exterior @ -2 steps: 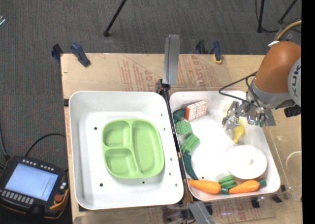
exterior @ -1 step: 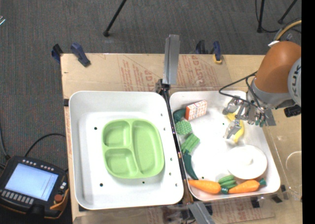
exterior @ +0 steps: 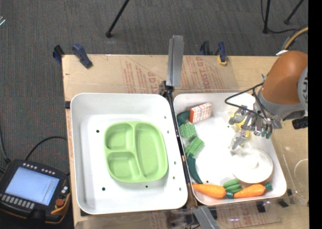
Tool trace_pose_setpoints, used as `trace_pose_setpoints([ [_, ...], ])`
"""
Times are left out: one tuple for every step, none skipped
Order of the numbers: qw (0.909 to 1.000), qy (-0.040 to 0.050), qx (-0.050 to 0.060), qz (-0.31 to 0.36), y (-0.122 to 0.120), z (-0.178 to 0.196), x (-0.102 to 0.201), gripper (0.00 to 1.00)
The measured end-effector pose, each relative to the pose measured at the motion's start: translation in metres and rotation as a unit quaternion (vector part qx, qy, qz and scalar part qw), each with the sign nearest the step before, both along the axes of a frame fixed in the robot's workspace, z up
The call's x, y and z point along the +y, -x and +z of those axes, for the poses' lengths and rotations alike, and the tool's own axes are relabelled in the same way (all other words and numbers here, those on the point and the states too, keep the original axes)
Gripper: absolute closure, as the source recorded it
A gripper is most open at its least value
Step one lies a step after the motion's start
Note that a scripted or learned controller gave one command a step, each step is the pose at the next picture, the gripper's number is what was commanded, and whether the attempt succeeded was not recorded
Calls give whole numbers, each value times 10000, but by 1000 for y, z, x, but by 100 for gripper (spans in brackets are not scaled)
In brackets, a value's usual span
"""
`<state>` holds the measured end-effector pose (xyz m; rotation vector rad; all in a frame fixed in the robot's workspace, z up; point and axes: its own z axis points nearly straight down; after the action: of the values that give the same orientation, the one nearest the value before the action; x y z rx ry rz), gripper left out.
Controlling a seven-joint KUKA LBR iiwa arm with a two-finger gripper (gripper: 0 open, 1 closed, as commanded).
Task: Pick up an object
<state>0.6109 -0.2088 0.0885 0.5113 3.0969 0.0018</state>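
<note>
A desk (exterior: 126, 72) of brown board carries two shallow white bins side by side, seen from above at a slant. The left bin (exterior: 83, 117) holds a green divided plate (exterior: 136, 151), lying flat near its middle.

The right bin (exterior: 221, 101) holds the things to pick from. An orange box (exterior: 200, 112) lies at its upper left. Two green pieces (exterior: 191, 137) sit along its left wall, below the box. A white plate (exterior: 253, 166) rests at its lower right. Two carrots (exterior: 231, 191) lie along the bottom edge, end to end, long axes running left to right across the frame, green tops meeting in the middle.

The arm (exterior: 284, 84) reaches in from the right of the frame. Its end effector (exterior: 240, 140) hangs over the right bin, near the centre, just above and left of the white plate. Whether its fingers are spread or pressed together cannot be told; the metal parts blur together at this size, and nothing is seen between them.

The plate is the nearest thing, lying just below and right of the end effector. The carrots lie further down the frame, almost straight below it. The box lies up and to the left. Judging by this, no pick has yet been made.
</note>
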Motion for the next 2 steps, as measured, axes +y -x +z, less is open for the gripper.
trace_pose_setpoints([
  [9998, 1, -3, 192, -22, 0, -3, 0],
  [9999, -1, 3, -105, 3, 0, 0, 0],
])
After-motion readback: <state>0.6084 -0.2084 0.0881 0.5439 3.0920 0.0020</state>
